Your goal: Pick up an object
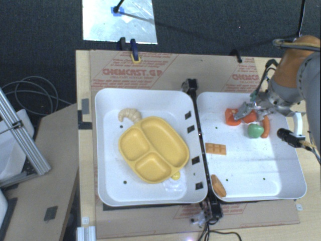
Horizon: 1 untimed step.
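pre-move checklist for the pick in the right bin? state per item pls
1. Claw over the right bin: ok.
2. Target under claw: red piece right at its tip: ok.
3. Piece between the fingers: cannot tell.
4. Clutter near target: green ball and orange stick sit close beside it: not ok.
5. Other picks free: cracker and bun lie apart: ok.
6. Yellow tray stays in the left bin, out of the way: ok.
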{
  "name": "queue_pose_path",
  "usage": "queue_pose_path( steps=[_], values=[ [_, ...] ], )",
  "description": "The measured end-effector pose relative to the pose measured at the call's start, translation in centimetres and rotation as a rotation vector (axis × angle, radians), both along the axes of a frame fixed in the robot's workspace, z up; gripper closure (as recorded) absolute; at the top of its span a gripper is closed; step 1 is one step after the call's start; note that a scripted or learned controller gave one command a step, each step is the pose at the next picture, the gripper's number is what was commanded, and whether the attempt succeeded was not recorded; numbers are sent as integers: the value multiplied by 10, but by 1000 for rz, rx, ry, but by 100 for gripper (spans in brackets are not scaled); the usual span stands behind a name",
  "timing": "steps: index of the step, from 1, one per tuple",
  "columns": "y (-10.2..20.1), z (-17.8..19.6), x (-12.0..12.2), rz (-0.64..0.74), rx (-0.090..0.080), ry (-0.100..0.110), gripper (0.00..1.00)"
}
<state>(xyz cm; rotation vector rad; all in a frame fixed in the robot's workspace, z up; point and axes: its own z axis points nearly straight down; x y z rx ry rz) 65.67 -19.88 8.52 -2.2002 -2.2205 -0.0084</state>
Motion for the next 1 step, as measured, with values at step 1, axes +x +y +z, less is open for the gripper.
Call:
queue_pose_path(
  steps=[1],
  values=[
    [-7,12,-2,-1,-15,-6,100]
  ],
)
